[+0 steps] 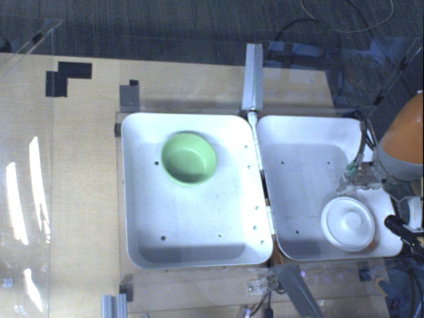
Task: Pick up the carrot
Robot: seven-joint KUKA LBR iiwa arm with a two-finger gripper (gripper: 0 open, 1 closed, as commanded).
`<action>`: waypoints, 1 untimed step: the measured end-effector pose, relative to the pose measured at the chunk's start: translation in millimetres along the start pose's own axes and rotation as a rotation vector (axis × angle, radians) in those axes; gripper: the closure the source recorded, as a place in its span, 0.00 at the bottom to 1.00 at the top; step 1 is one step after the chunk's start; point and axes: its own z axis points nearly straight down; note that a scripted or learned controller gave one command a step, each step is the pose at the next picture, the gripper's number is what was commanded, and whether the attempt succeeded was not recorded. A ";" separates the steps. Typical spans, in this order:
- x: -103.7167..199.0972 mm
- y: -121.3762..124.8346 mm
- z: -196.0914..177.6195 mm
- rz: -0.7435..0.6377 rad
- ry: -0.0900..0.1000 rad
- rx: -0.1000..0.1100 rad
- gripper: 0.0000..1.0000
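Camera view, and the arm is seen reaching in from the right edge, its rounded orange band held high over the far right corner of the right bin, with the grey wrist tucked just below it. The gripper is carried low over that bin's right side, just above the white bowl. Its outline is blurred against the white wall, so whether it is apart or together cannot be told. The carrot's place cannot be made out from this angle either.

The white bowl is seen as round and glossy, with a raised ring at its centre, and it is set in the near right corner of its bin. Both bins are shown as shallow, smooth, matt white trays with rounded corners and small dark dots across the floor. In the left bin a pale green bowl is sat upright, round and smooth, towards the far side. The bench is surfaced in light wood, and a grey metal bar is stood between the bins at the far end
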 end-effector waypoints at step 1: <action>41.3 -21.2 13.2 0.396 -0.001 -0.002 1.00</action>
